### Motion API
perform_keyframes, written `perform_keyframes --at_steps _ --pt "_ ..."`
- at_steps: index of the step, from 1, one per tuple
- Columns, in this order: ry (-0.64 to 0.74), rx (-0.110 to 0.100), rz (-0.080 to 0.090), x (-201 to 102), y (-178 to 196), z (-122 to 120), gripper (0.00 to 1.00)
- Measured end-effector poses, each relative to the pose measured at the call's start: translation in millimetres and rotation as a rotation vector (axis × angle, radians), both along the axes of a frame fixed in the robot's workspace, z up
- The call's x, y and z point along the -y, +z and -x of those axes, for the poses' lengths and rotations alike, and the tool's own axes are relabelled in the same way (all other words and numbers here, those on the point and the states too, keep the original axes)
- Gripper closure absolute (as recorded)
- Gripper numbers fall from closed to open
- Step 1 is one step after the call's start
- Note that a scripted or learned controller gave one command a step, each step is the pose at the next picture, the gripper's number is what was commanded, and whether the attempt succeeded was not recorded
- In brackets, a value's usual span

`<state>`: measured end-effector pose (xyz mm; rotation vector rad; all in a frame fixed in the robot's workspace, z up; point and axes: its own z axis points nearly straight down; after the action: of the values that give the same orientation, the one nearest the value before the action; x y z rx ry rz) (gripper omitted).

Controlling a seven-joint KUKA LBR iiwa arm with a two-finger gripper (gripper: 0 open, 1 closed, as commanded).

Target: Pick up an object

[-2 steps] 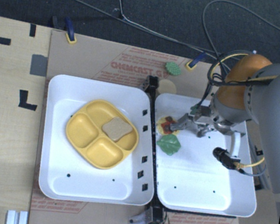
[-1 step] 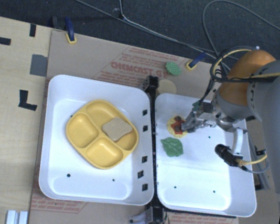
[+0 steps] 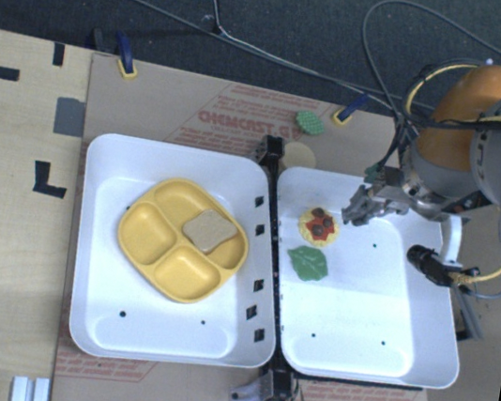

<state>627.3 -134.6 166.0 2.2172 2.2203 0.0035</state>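
Observation:
A small round pizza toy (image 3: 319,225) with red toppings lies in the right bin (image 3: 368,348), near its upper left. Just below it sits a green leaf toy (image 3: 308,263). In the left bin (image 3: 108,314) a yellow divided plate (image 3: 182,239) holds a tan bread slice (image 3: 208,230) in its upper right compartment. My gripper (image 3: 360,208) hangs over the upper part of the right bin, just right of the pizza toy, with nothing visibly between its fingers.
A green round toy (image 3: 308,121) lies on the cardboard behind the bins. The black divider (image 3: 268,245) runs between the two bins. Cables loop above the arm and over the dark floor at the back. Blue clips hold the cardboard's far edge.

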Motion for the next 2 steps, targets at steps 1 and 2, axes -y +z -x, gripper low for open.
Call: perform_keyframes --at_steps 1,2 --pt "0.001 0.0 0.0 -7 47 -6 1.0" --pt "0.0 0.0 0.001 2 97 -5 1.0"
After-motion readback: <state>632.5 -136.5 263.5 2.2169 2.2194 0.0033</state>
